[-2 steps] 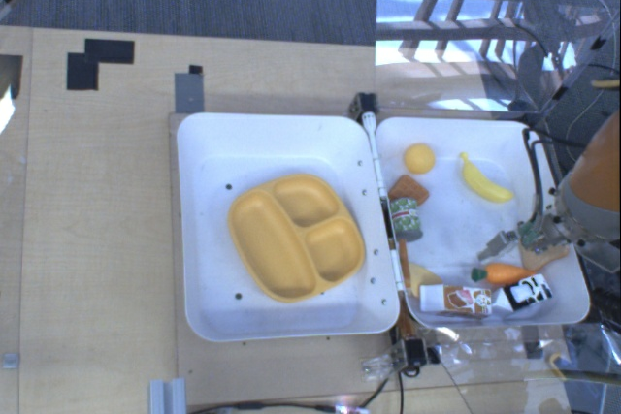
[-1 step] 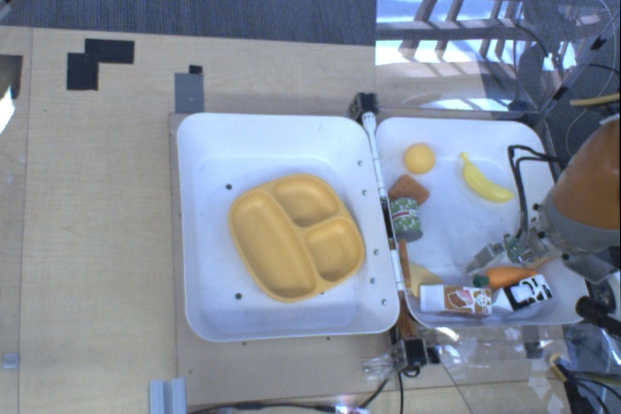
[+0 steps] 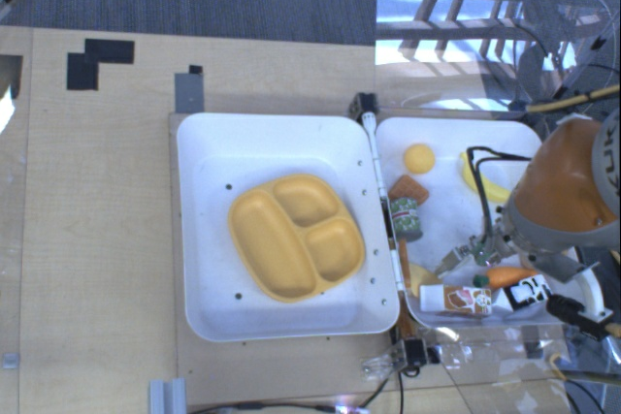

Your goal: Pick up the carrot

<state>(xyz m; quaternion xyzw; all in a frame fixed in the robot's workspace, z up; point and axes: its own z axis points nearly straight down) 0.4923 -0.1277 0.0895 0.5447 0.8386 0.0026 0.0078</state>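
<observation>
The carrot [image 3: 507, 275] is a small orange piece lying in the right bin [image 3: 441, 136], near its front right. It rests just above a lying bottle [image 3: 464, 299]. My gripper [image 3: 473, 252] hangs low over the bin, just left of and above the carrot and close to it. The frame does not show anything held. The grey arm with its orange band [image 3: 568, 184] covers the right part of that bin.
The left bin [image 3: 209, 305] holds a yellow divided plate [image 3: 296, 236]. In the right bin lie a yellow ball [image 3: 419, 158], a brown packet [image 3: 409, 190], a small can [image 3: 406, 221] and a banana [image 3: 487, 183] partly under the arm. Cables run along the bench's front edge.
</observation>
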